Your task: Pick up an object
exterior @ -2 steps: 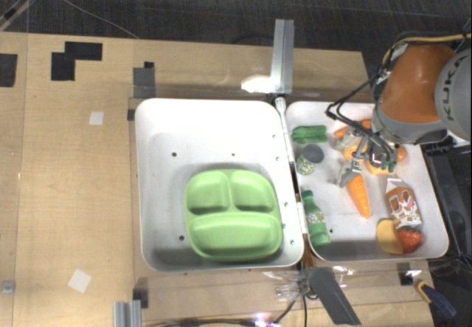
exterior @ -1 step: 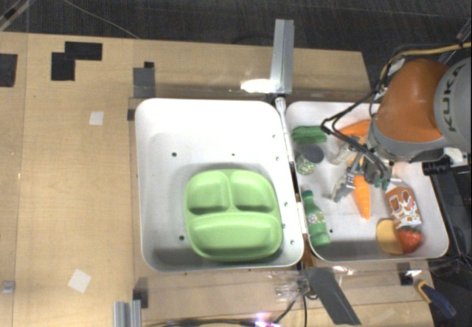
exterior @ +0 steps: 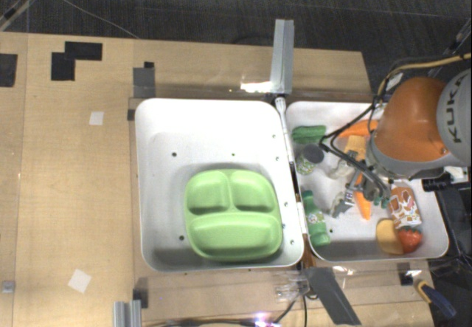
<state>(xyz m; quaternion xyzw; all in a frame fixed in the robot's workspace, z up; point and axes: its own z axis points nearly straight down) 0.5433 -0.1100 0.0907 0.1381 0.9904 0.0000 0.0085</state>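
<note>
- The landmark here is the right bin (exterior: 442, 248), one of two shallow white bins side by side on the wooden table (exterior: 66, 193).
- The left bin (exterior: 162, 133) touches the right bin's left wall and holds a green divided tray (exterior: 233, 213), lying flat toward its near side.
- The arm (exterior: 413, 122) reaches in over the right bin's right side; its orange band sits above the bin's far right part.
- The gripper (exterior: 345, 200) hangs over the middle of the right bin, pointing toward its left wall. I cannot tell whether the jaws are spread or pressed together, and nothing can be made out between them.
- A green packet (exterior: 309, 133) lies in the right bin's far left corner.
- A small green item (exterior: 317, 229) lies near the bin's near left corner, close to the left wall.
- An orange carrot-like piece (exterior: 364, 206) lies just right of the gripper, mid-bin.
- A yellow fruit (exterior: 388, 232) and a red fruit (exterior: 411, 238) sit touching in the bin's near right part.
- A white and orange packet (exterior: 403, 207) lies just beyond those two fruits.
</note>
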